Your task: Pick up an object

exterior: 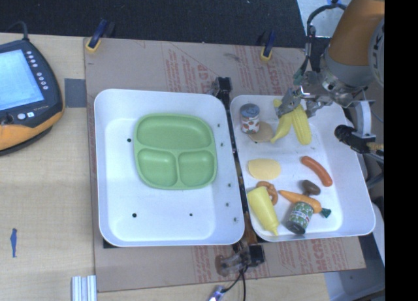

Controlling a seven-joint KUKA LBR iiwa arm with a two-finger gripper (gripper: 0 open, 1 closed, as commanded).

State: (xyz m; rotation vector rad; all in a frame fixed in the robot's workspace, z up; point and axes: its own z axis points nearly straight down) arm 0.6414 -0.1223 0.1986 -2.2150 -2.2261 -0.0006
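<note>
The gripper (297,100) hung over the right bin's (353,162) far end, its fingers closed on the top of a corn cob (301,125), which dangled beside a banana (282,128), lifted presumably to clear the neighbouring toy food.

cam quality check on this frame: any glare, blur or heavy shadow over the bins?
Camera view: even, soft light; the right bin is bright near its lower rim but the items stay readable. The green tray is sharp, with only faint shadow. The gripper above the corn looks slightly soft. Top background is dark.
</note>
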